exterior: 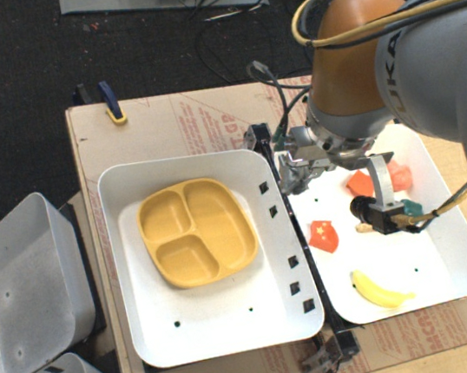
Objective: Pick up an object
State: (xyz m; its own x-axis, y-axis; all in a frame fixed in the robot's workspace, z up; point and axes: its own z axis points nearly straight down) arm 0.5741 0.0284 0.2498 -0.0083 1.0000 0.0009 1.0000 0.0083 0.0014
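At the right bin's (444, 251) left wall hangs the gripper (296, 167); you cannot tell whether it is clenched or released. Nearest candidate: the red piece (323, 235), lying just toward the view's bottom from it. The banana (380, 290) lies farther that way.

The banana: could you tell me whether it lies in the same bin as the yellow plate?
No, the banana lies in the bin under the arm, the plate in the neighbouring bin.
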